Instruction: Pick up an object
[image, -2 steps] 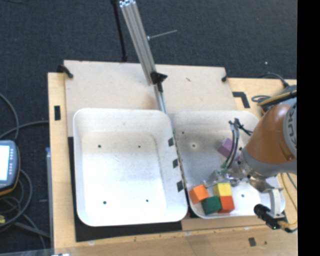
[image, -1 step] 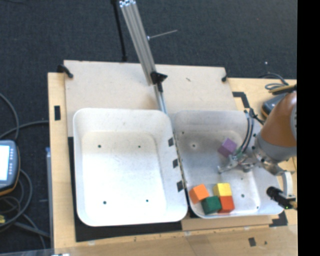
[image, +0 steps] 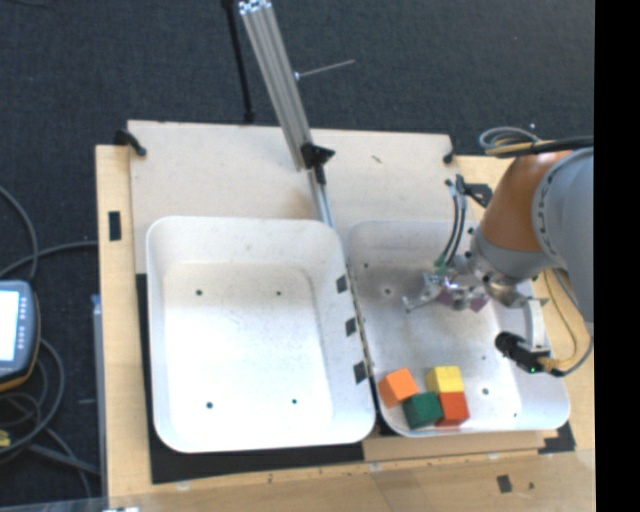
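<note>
A: Four blocks in the right bin (image: 385, 250), clustered at its near edge: orange block (image: 400, 384), yellow block (image: 446, 378), green block (image: 424, 408), red-orange block (image: 455, 406), all touching.

B: Gripper?

A: Gripper (image: 450, 290) hangs over the bin's middle, well apart from the cluster. Nothing visible between its fingers. Spread or pressed together, can't tell at this resolution.

B: Progress?

A: My read: pick not yet made. Left to do: reach the cluster, descend, grasp, lift. Left bin (image: 165, 250) isn't involved.
</note>
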